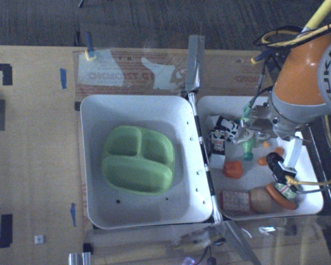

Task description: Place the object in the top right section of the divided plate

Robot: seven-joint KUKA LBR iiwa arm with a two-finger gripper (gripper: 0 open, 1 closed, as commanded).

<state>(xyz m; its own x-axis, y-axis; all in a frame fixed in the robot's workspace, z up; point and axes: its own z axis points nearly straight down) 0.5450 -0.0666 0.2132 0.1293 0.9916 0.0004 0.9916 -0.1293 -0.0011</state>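
Note:
The green divided plate (138, 159) lies in the left bin (94, 115), with two small sections at its far side and one large section at the near side. All three sections hold nothing. My gripper (247, 132) hangs low over the right bin (314, 203), far from the plate. It is just above a teal bottle-like toy (248, 150) and beside a black-and-white cow-patterned item (222, 132). The view does not show whether anything is held.
The right bin also holds a red toy (233, 169), a small orange piece (263, 160), a flat reddish packet (235, 201), a brown bread-like lump (260, 200) and an orange-rimmed item (281, 195). A metal divider (201, 153) separates the bins.

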